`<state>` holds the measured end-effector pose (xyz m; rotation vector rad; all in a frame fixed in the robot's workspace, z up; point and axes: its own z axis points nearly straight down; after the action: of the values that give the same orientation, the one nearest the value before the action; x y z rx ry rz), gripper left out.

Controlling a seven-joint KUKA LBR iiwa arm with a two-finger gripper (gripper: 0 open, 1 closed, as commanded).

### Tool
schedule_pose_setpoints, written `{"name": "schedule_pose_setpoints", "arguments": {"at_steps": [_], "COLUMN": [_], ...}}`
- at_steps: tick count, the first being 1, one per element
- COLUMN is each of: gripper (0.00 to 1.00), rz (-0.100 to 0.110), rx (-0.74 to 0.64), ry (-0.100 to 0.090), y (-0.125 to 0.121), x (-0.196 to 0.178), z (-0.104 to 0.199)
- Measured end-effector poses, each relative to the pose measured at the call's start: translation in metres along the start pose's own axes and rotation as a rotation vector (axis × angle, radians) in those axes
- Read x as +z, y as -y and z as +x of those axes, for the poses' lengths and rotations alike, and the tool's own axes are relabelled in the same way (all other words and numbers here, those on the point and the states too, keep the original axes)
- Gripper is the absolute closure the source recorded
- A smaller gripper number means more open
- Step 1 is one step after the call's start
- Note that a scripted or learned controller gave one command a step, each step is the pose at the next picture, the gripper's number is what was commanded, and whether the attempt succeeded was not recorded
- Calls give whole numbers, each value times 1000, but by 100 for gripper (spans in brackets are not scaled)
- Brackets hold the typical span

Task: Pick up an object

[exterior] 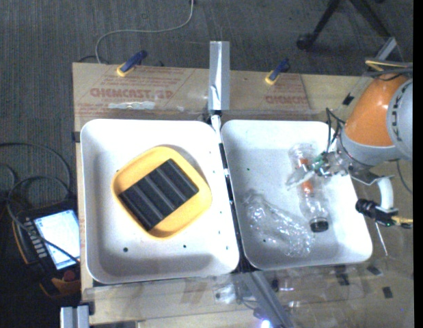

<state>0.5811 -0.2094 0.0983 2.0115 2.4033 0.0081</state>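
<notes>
Hovering with the gripper point(329, 161) just beside the clear bottle point(310, 191) in the right bin point(279, 124), grip state impossible to tell, and needing to be squaring across that slippery body before closing.

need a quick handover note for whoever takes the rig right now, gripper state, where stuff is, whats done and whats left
Gripper: low over the right bin, near its right wall; open or shut cannot be told.
Left bin: yellow tray with a black ribbed insert, lying untouched in the middle.
Right bin: clear plastic bottle with a dark cap just beside the gripper, and crumpled clear plastic wrap toward the front.
Done: the arm is at the bottle; no lift visible.
Left: grasp one object and raise it out of the bin.
</notes>
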Motion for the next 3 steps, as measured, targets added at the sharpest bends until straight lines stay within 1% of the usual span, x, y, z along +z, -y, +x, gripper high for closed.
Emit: {"name": "schedule_pose_setpoints", "arguments": {"at_steps": [1, 2, 3], "gripper": [0, 0, 100], "rz": [-12, 30, 33], "rx": [55, 195, 192], "ry": [-7, -21, -18], "y": [3, -47, -47], "x": [3, 5, -4], "z": [-4, -15, -14]}}
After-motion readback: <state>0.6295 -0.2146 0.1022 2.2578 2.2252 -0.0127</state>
